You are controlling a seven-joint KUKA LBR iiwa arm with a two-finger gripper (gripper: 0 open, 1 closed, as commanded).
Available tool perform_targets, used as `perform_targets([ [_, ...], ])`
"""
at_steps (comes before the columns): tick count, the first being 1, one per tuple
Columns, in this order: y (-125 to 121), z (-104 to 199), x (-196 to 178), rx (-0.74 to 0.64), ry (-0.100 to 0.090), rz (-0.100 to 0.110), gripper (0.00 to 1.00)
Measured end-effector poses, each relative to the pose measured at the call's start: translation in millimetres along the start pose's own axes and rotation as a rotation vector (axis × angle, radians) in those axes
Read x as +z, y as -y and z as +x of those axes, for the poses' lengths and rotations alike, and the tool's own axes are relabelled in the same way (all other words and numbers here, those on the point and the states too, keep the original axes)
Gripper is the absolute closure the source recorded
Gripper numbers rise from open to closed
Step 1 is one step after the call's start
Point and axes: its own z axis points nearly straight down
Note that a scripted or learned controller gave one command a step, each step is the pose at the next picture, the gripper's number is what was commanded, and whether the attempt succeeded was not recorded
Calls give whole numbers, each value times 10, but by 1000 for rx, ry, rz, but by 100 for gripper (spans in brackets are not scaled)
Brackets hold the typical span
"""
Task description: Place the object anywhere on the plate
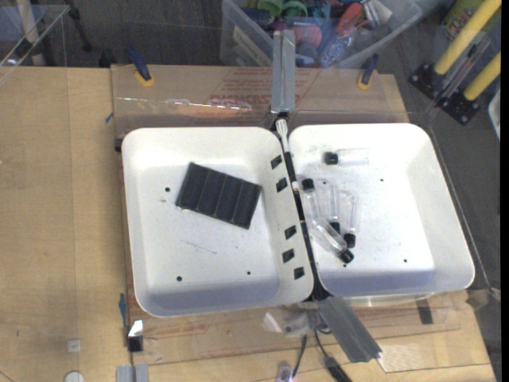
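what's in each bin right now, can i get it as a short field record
left bin: one dark ribbed rectangular plate, lying flat, turned at a slant
right bin: several small clear tubes with black caps, loosely clustered near the divider
separate tube: lies apart, toward the far edge of the right bin
on the plate: nothing rests on it
task status: not yet done
background: clear tub of colourful items behind the bins

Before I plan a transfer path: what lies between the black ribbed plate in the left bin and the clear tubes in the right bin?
In the camera view, the bins' adjoining rims with black clips lie between the plate and tubes.
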Motion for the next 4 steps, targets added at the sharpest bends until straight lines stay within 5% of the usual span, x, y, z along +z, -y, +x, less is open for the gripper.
perform_targets([
  [1,-11,0,-105,0,2,-3,100],
  [2,-12,5,-104,-1,2,-3,0],
  [3,-24,5,-209,-2,4,-6,100],
  [4,-25,11,-208,-3,4,-6,0],
])
